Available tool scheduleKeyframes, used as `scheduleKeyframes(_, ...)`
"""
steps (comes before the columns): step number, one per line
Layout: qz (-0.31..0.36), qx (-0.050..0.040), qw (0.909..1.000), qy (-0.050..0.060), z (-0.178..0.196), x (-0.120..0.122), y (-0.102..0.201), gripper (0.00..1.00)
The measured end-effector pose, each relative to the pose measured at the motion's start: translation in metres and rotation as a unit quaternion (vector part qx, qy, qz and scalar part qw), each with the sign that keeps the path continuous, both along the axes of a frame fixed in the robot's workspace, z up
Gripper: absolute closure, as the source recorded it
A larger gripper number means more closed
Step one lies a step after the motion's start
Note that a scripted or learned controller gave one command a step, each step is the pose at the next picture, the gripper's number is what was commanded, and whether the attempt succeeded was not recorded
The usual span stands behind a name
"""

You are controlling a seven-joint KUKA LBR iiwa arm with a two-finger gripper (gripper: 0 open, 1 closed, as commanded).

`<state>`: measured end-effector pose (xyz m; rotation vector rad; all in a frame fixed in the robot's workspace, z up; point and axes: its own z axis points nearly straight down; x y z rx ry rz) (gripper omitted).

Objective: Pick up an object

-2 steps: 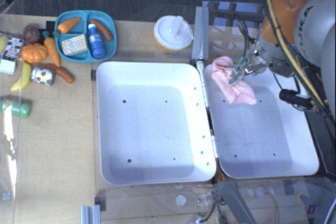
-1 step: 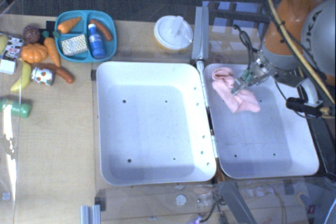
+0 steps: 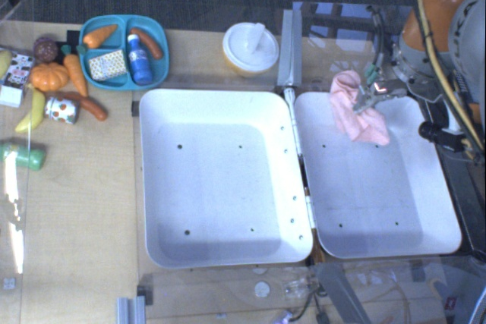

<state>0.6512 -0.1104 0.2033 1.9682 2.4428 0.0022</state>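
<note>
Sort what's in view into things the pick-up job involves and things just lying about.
Job:
- crumpled pink cloth, in the right white bin
- tool, at the cloth

Lying about:
- left white bin
- blue divided plate of toy food
- white lidded bowl

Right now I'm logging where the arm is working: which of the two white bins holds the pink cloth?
The right bin, the one on the arm's side. The pink cloth lies at its far edge beside the end effector; the left bin has none.
</note>
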Motion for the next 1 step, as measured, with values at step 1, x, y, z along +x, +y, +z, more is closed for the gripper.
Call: scheduleKeyframes(1, 0.038, 0.0, 0.9993, 0.0, -0.0117, 0.018, 0.0469, 1.0)
